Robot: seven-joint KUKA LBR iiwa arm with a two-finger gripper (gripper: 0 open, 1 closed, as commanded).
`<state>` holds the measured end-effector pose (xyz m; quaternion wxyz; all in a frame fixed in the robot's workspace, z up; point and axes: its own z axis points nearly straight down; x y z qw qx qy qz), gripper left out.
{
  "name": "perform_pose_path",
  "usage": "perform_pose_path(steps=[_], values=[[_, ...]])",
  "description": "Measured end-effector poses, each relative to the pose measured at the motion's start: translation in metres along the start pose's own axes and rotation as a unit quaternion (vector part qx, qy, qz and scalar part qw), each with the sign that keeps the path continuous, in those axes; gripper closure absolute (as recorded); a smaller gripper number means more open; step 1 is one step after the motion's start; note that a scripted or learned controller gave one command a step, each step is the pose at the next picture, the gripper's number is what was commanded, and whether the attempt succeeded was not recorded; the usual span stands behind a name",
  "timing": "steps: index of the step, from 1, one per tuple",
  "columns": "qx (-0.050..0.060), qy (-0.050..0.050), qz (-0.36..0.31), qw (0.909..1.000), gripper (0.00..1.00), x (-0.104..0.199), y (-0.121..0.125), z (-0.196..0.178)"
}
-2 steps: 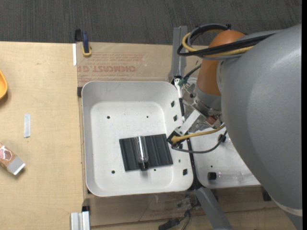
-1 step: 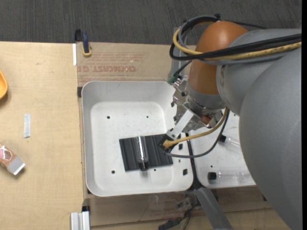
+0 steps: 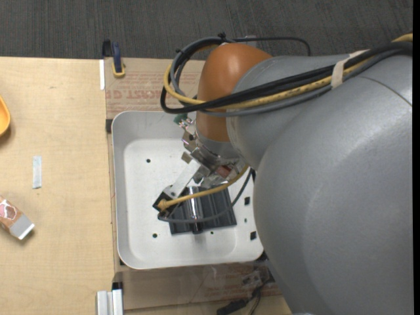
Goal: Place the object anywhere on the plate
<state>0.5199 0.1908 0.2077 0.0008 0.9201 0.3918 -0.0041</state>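
Scanning left: orange object (image 3: 3, 118) at the frame edge and a small packet (image 3: 14, 218) on the wooden bench (image 3: 59, 110). White bin (image 3: 134, 176) next; my gripper (image 3: 195, 216) is low inside it. Can't tell its grip state, nor which item is the task's object.

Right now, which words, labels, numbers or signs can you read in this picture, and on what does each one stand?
Faint reddish printing on the cardboard strip behind the white bin: too blurred to read.
Small packet at the left edge of the bench: reddish-brown and white, no legible text.
Nothing else carries readable text.
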Motion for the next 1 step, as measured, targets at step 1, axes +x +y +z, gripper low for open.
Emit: perform_pose_path(steps=[1], values=[[0.000,0.000,0.000,1.0000,0.00,0.0001,0.0001,-0.0001]])
